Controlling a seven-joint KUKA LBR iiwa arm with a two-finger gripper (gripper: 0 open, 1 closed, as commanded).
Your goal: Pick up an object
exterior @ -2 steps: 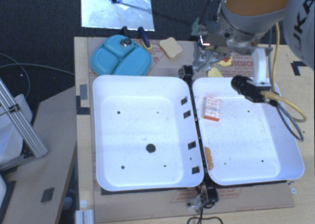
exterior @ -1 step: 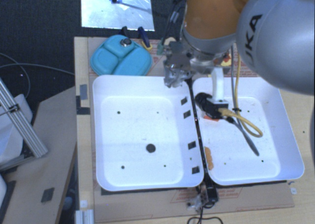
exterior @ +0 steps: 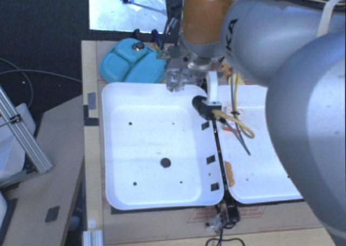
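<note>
My gripper [exterior: 175, 81] hangs over the back rim of the left bin [exterior: 116, 131], near its right corner, and nothing shows in it. A small dark round thing [exterior: 165, 163] lies on the left bin's floor near the middle. The right bin [exterior: 259, 185] holds an orange-brown lumpy piece [exterior: 229, 173] by the left wall. It also holds a reddish piece [exterior: 233, 127] and a thin dark stick [exterior: 243, 143] further back. My arm hides most of the right bin.
A light blue moulded container [exterior: 132, 62] sits on the bench just behind the left bin, close to the left of my gripper. A black strip [exterior: 219, 164] runs along the seam between the bins. Small dark dots mark the left bin's floor.
</note>
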